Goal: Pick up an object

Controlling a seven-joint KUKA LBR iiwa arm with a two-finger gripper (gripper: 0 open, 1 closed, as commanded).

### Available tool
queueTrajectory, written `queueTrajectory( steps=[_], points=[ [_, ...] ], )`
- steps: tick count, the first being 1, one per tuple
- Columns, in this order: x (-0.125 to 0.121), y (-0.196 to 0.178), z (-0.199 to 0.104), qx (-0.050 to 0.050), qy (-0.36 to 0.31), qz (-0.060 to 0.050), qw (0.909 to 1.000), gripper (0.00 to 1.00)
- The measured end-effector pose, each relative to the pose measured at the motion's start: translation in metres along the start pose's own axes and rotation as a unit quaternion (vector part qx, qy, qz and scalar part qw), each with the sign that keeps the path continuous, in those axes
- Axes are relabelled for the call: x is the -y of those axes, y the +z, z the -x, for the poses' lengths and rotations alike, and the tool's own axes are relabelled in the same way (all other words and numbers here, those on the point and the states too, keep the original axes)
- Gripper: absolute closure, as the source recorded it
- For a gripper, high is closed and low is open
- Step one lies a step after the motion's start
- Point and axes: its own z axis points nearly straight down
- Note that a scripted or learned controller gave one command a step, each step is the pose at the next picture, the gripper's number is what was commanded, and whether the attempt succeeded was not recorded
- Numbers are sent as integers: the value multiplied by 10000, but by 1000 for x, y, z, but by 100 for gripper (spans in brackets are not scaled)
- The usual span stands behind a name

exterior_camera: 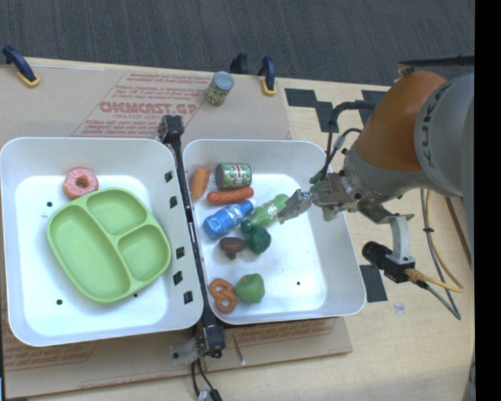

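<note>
Gripper (294,205) at green bottle (268,211) in right bin (338,257); can't tell finger state. Next: confirm grasp, lift.

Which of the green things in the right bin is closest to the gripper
The green bottle, lying slanted with its end right at the gripper. The dark green piece and the green apple lie farther off.

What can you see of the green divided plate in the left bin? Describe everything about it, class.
The green divided plate is pale lime, smooth and plastic-looking, with rounded corners and three compartments: one long section along its lower left and two smaller ones on its upper right. It lies flat on the floor of the left bin, turned at a slant. All three sections look bare. A pink frosted doughnut sits just off its upper left corner.
</note>
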Motion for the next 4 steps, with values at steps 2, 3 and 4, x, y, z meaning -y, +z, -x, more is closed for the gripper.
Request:
queueTrajectory(
  steps=[2,3,4],
  points=[
    [-9,105,-2,2,-4,-7,10000,0],
    [-10,94,-1,10,-27,-5,10000,100],
    [-54,-33,13,12,-2,25,10000,100]
  ],
)
